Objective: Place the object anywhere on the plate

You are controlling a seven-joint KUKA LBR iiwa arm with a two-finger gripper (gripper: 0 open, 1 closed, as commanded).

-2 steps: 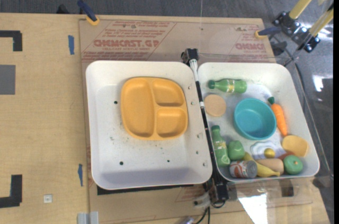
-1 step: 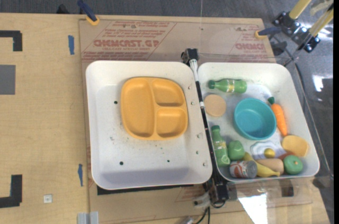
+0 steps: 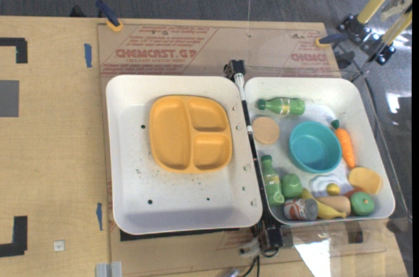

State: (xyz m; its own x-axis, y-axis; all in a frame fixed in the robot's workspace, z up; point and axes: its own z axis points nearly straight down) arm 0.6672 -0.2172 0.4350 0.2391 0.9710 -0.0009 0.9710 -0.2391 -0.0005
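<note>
Plate: one, yellow-orange, with three compartments, all bare. It lies flat in the left bin, towards the far side.
Gripper: whether it is apart or together cannot be told.
Room around the plate: white bin floor shows on every side. The widest strip is at the near edge, and the narrowest is on the right, by the seam between the bins.
Seam: the two bins touch along a dark central strip.
Right bin: crowded, with its items packed along the near edge and the right wall. A little bare floor is left at the far right corner.
Bowl: one, teal and upright, at the middle of the right bin.
Green bottles: two. One lies along the far wall and one lies by the left wall.
Tan disc: one, flat, between the two bottles.
Carrot: one, just beside the bowl's right.
Can: one, on its side at the near edge.
Other small pieces: a green one, a round green one and a yellow one, all near the front.
Object for the plate: which piece it is cannot be told, since every loose item lies in the right bin.
</note>
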